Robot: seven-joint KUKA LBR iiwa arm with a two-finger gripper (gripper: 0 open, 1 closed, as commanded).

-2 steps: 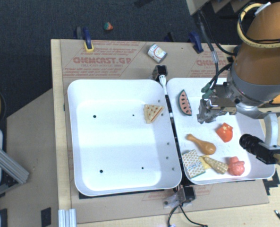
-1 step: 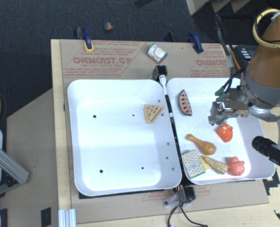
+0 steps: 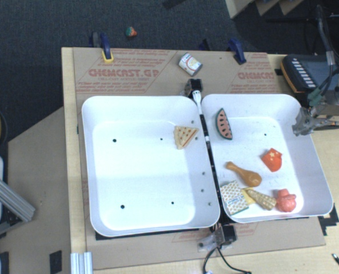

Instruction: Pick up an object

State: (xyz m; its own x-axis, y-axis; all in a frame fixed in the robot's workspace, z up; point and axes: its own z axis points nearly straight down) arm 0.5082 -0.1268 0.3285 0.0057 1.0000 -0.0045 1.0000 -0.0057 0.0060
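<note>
While my pincer hovers at the right bin's far right rim, I cannot tell its opening. Nearest is a red toy on the bin floor, standing apart; I'd descend straight over it. Two white bins sit on a cardboard-covered bench over dark carpet.

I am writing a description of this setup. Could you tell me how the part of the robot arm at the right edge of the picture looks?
Little of it shows. The gripper is a small grey metal piece with a blocky, angular shape, at the right rim of the right bin. Thin dark cables run down to it from above. The picture is too coarse for markings or finer parts.
</note>
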